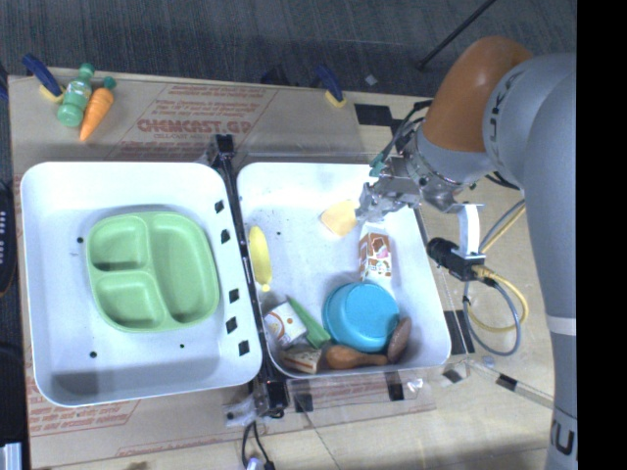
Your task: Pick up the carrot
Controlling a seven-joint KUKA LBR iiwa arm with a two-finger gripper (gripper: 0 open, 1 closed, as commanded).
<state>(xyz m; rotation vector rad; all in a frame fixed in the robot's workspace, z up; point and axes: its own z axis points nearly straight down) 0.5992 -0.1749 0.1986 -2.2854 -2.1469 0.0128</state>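
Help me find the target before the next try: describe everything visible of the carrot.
The carrot is small, orange, smooth like plastic, with a green top. It lies tilted on the cardboard beyond the left bin, outside both bins, its green end up-right, its side against a green bottle-like toy. The claw is far off, over the right bin.

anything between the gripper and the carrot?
Carrot lies outside the bins, on the board at far left beside a green bottle. Gripper is over the right bin. Nothing tall stands between; just the bin walls and the left bin.
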